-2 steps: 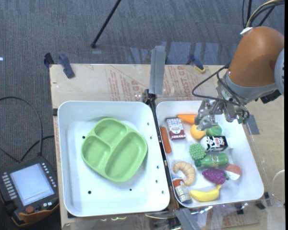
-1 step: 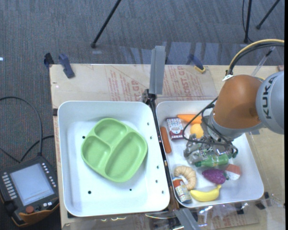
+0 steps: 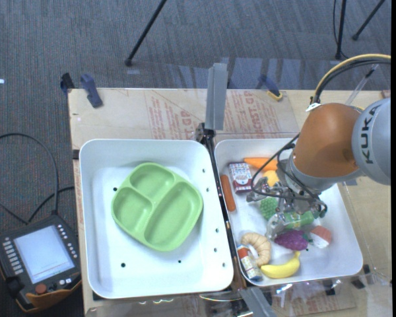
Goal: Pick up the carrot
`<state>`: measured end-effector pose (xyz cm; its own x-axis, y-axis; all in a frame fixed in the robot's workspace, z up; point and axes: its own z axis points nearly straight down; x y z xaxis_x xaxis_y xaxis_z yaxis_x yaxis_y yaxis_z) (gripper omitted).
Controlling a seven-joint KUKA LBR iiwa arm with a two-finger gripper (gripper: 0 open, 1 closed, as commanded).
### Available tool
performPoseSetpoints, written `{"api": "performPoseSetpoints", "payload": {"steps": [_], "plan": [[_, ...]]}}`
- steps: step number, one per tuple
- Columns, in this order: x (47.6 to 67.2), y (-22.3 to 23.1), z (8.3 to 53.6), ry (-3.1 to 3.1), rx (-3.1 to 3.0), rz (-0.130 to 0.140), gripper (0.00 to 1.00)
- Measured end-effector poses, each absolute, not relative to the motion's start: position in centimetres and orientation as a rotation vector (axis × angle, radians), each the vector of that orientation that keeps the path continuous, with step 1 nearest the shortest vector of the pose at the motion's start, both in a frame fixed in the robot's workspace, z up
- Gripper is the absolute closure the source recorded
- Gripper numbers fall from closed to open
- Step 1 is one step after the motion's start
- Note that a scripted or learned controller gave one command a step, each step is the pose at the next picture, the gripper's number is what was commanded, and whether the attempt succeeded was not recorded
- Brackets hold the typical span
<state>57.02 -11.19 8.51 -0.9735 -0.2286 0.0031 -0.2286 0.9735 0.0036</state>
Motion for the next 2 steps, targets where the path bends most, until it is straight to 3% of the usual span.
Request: {"api": "performPoseSetpoints", "payload": {"steps": [1,2], "plan": [[49.6,-11.1,9.0,-3.041,0.861,0.006,0.00],[58.8,-13.5,8.5,-3.108,0.446,-0.006,0.00]]}}
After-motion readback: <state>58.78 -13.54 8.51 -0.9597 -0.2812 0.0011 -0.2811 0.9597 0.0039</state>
